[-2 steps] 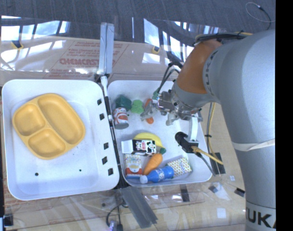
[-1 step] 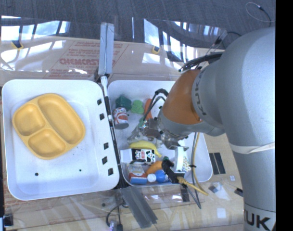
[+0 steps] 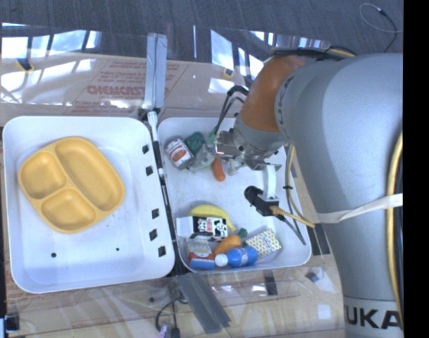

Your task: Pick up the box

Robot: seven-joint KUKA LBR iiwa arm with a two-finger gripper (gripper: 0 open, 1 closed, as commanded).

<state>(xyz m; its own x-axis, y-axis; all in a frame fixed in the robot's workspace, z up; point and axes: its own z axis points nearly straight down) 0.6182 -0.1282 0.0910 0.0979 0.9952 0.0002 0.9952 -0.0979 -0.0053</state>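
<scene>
A small black box [image 3: 210, 225] with a white printed face lies at the near end of the right bin [image 3: 293, 253], just under a yellow banana [image 3: 208, 210]. A second small box [image 3: 264, 242] with a checkered pattern lies to its right, near the bin's front corner. My gripper [image 3: 227, 153] hangs low over the far part of the right bin, among a can [image 3: 177, 152], a green item [image 3: 196, 142] and an orange carrot [image 3: 218, 169]. It is well apart from both boxes. The wrist and its housing hide much of the gripper.
An orange item [image 3: 228, 243], a blue bottle [image 3: 237, 258] and a clear wrapper [image 3: 199, 248] crowd the right bin's front. The left bin [image 3: 31, 266] holds a yellow divided plate [image 3: 70, 182]. The big grey arm [image 3: 341, 153] covers the right bin's right side.
</scene>
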